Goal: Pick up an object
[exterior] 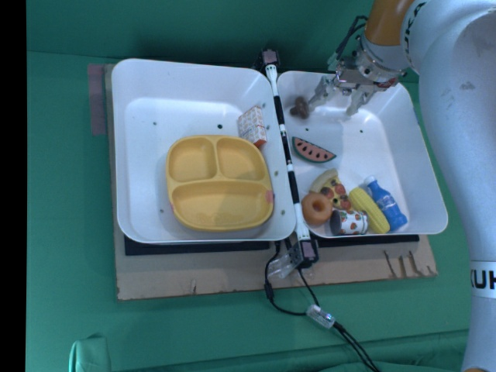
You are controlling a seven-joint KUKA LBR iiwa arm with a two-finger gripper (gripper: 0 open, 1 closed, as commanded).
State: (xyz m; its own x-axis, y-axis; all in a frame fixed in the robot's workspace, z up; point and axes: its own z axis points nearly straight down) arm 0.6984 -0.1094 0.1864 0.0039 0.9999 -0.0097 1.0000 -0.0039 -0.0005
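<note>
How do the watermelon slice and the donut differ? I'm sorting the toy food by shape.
The watermelon slice is a red wedge with a green rind; the donut is an orange-brown ring with a hole. The slice lies alone mid-bin; the donut crowds against the pizza slice. Both lie in the right bin.

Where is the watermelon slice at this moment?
The watermelon slice lies in the right bin, near its left wall, below the small brown toy and above the pizza slice.

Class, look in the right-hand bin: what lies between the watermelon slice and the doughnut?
The camera view shows the pizza slice lying between the watermelon slice and the doughnut, touching the doughnut's upper right edge.
</note>
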